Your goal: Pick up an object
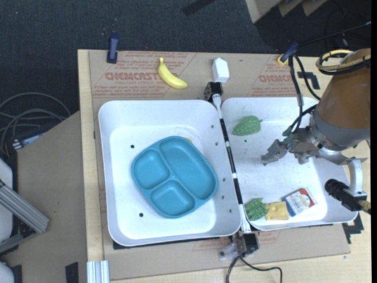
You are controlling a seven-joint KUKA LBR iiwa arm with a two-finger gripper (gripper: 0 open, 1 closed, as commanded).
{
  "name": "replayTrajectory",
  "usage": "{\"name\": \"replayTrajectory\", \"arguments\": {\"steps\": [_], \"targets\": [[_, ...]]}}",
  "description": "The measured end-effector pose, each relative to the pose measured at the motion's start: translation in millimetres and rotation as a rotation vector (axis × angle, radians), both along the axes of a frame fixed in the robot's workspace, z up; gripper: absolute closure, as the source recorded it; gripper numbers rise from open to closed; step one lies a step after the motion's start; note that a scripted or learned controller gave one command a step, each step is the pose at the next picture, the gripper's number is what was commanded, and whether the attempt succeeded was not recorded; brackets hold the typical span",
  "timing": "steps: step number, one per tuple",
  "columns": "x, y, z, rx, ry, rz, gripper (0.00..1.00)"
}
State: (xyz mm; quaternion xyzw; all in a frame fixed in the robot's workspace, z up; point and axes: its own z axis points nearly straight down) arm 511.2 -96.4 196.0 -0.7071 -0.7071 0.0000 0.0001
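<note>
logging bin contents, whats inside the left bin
A blue divided plate with three compartments lies in the left bin. Something yellowish peeks out at its far edge; the plate covers the rest, so I can't identify it.

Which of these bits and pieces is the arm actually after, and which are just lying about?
Candidates, in the right bin where the gripper hovers:
- green leafy toy
- small green toy
- yellow block
- blue-and-white packet

Lying about:
- blue divided plastic plate in the left bin
- yellow toy banana on the bench
- small white block on the bench
</note>
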Motion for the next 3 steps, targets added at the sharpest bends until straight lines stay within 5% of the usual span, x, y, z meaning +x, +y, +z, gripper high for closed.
{"name": "replayTrajectory", "arguments": {"steps": [1, 2, 3], "targets": [[70.4, -38.0, -112.0, -0.001, 0.0, -0.001, 0.0], [150.7, -63.9, -110.9, -0.001, -0.002, 0.001, 0.0], [98.5, -21.9, -111.6, 0.001, 0.002, 0.001, 0.0]]}}
